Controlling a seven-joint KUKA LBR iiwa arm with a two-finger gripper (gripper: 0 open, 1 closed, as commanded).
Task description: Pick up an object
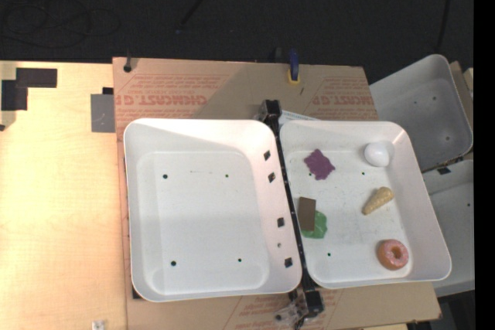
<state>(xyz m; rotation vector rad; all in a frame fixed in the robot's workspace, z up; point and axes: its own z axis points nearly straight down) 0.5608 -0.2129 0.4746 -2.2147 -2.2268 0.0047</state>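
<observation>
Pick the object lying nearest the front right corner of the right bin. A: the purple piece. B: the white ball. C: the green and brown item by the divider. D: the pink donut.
D: the pink donut sits in the right bin closest to its front right corner, while the cone-shaped piece, white ball and purple piece lie farther back.

Right bin (pixel 421 189) holding ball (pixel 377 154), cone (pixel 378 200), donut (pixel 393 253), left bin (pixel 139 189) beside it
</observation>
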